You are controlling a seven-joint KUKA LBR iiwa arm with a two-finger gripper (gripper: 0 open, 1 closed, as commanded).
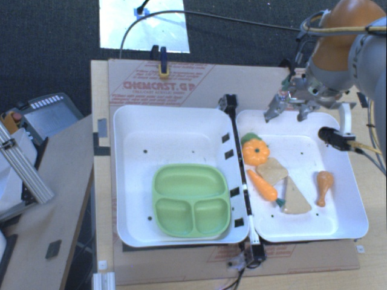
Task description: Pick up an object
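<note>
So the gripper (288,109) is hanging over the far edge of the right bin (347,219), up near its far-left corner, and its two fingers are spread apart with nothing between them. The arm (347,35) comes in from the right with that orange band sitting above the wrist. All the pickable stuff is in the right bin, on the left and middle part of its floor, and none of it is touching the gripper. There's a little orange pumpkin (256,153) with a green leaf at its far side, closest to the gripper but still clearly nearer to us than the fingers. Just near of the pumpkin is a tan slice of bread (274,171), and an orange carrot (262,185) lies diagonally against the bread's left edge. Another tan wedge-shaped piece (295,198) sits to the right of the carrot, touching or nearly touching the bread, can't really tell which. Off to the right, apart from that cluster, is a drumstick (324,186) lying more or less lengthwise. The left bin (130,132) has a green divided plate (191,199) in its near half, three compartments, sitting flat.
</note>
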